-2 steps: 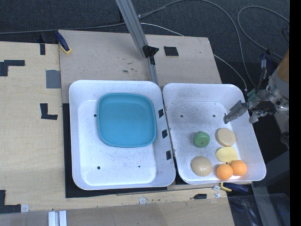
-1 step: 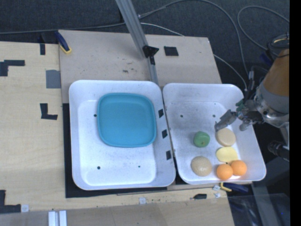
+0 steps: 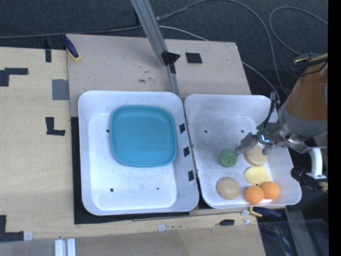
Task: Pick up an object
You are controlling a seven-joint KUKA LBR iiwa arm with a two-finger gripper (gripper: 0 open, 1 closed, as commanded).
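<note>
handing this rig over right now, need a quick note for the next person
Pincer: low in the right bin, tip beside the green ball; nothing seen between its fingers, and whether they are open or shut is unclear.
Right bin also holds a cream piece, a yellow piece, a tan ball and two orange balls.
Left bin holds a blue plate.
Done: arm has reached into the bin.
Left: grasp and lift one object.
</note>
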